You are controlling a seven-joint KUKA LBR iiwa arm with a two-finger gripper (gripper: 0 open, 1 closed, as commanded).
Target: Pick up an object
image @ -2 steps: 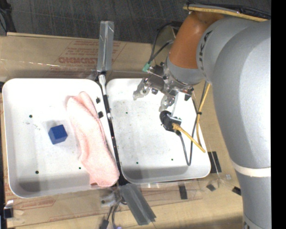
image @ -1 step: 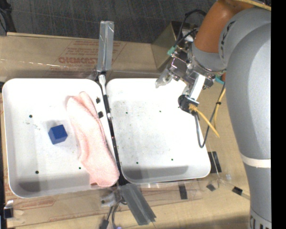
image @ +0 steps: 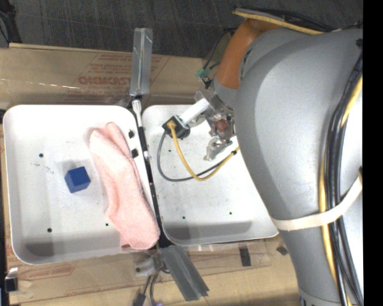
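From the camera above, two shallow white bins sit side by side on the tabletop (image: 51, 75), which is covered with brown cardboard. The left bin (image: 25, 234) holds a small blue cube (image: 77, 178) lying flat on its floor, toward the left of the middle and apart from the walls. Just to the right of the cube, not touching it, a pink cloth (image: 124, 183) lies crumpled in a long strip from the upper middle of that bin down to its lower right corner, where it rides up against the divider between the bins. The right bin (image: 198, 225) has a yellow cable (image: 179, 161) and a grey cable looping over its floor. The big grey arm (image: 293, 126) with its orange band (image: 233, 56) comes in from the right and covers much of the right bin. Its gripper (image: 218, 142) hangs over the upper middle of the right bin, well apart from the cube and the cloth. Whether it is open or closed cannot be told from here, and nothing can be seen held in it.
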